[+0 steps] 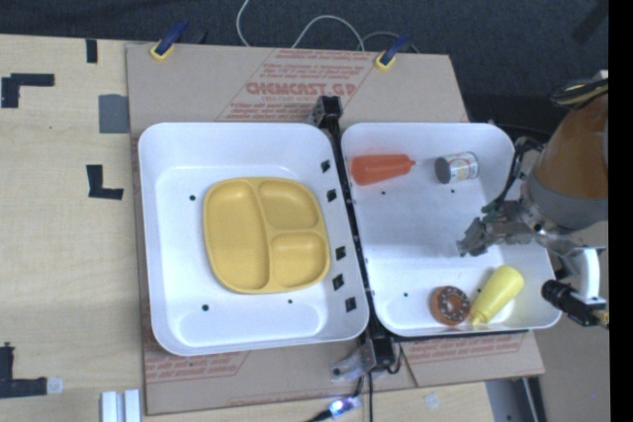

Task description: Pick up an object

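In the right bin (415, 222) lie an orange carrot (381, 168) and a small silver can (457, 168) near the far wall. A brown donut (451, 304) and a yellow squeeze bottle (497, 295) rest side by side near the front wall. My gripper (479, 238) hangs low over the right side of this bin, above the bottle and well right of the carrot. It is dark and small in the view, and nothing is visibly held in it.
The left bin (158, 148) holds a yellow divided plate (267, 234). A black hinge strip (341, 212) separates the two bins. Both sit on a cardboard sheet (227, 79) with clamps at its far edge.
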Available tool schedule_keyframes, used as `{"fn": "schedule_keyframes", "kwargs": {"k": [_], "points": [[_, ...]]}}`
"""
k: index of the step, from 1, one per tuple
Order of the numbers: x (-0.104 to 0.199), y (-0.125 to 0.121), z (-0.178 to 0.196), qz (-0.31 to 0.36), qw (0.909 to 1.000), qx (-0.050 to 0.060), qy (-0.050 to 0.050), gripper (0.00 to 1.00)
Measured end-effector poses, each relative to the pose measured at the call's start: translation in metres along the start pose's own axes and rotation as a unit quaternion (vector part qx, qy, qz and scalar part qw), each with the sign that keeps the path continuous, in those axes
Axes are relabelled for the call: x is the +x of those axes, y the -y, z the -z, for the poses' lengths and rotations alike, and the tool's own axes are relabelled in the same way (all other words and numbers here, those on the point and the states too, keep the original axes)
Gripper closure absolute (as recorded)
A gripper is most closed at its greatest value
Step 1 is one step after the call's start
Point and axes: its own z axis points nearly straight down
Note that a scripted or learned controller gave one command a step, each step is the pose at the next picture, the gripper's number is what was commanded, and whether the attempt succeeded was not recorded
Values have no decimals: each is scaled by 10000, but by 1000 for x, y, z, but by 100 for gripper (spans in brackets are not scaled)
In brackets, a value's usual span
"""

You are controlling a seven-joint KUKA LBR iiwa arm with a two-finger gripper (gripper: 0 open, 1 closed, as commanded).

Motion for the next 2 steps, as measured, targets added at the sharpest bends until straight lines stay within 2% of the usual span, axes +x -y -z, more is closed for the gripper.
{"fn": "schedule_keyframes", "kwargs": {"k": [2], "points": [[-5, 4, 119, 3, 10000, -14, 8, 100]]}}
